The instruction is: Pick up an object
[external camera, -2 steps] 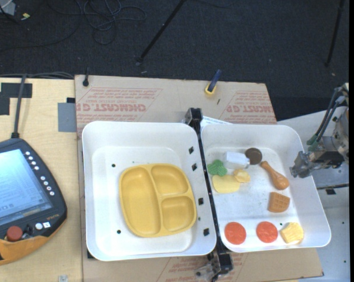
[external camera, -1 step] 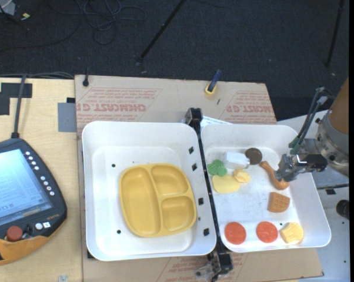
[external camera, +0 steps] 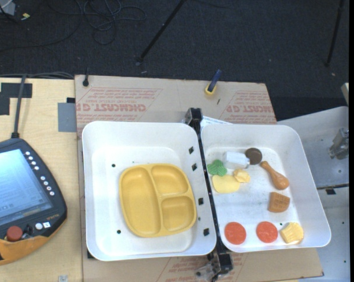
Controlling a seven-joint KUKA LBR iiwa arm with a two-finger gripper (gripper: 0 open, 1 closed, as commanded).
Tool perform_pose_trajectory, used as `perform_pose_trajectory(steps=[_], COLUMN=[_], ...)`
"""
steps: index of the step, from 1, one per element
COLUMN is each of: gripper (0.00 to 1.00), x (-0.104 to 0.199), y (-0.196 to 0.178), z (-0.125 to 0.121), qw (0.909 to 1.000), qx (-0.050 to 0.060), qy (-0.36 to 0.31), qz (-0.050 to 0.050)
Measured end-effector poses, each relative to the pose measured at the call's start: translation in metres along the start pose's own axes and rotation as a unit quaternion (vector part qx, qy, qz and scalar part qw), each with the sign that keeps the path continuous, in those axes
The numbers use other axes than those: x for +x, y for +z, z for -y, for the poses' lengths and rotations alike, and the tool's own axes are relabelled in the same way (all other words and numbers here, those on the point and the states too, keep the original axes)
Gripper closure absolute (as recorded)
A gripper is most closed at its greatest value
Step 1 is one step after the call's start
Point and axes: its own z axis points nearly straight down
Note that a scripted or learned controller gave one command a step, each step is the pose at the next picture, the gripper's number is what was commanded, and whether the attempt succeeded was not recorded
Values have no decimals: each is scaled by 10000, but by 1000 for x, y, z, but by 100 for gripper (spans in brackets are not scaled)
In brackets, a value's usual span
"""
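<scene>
Small toy foods lie loose in the right white bin [external camera: 306,157]. A brown wooden drumstick [external camera: 273,174] lies slantwise near its middle. Just below sits a tan bread chunk [external camera: 279,202]. Two flat red-orange discs [external camera: 236,233] [external camera: 267,232] rest along the bin's front edge.

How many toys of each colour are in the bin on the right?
Red: 2, round slices and
Yellow: 3, lumps and
Green: 1, leafy piece
Brown: 2, drumstick and chunk
White: 1, block
Dark brown: 1, round piece
Total: 10
</scene>
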Motion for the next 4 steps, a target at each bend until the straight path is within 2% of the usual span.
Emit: perform_pose_trajectory(steps=[1,2,4], gripper=[100,100,100], x=[-43,-44,-48], y=[134,116,98], z=[-20,-21,-20], qw=[9999,10000,10000], qx=[115,62,74], qy=[-13,-11,-12], qz=[-41,-31,-38])
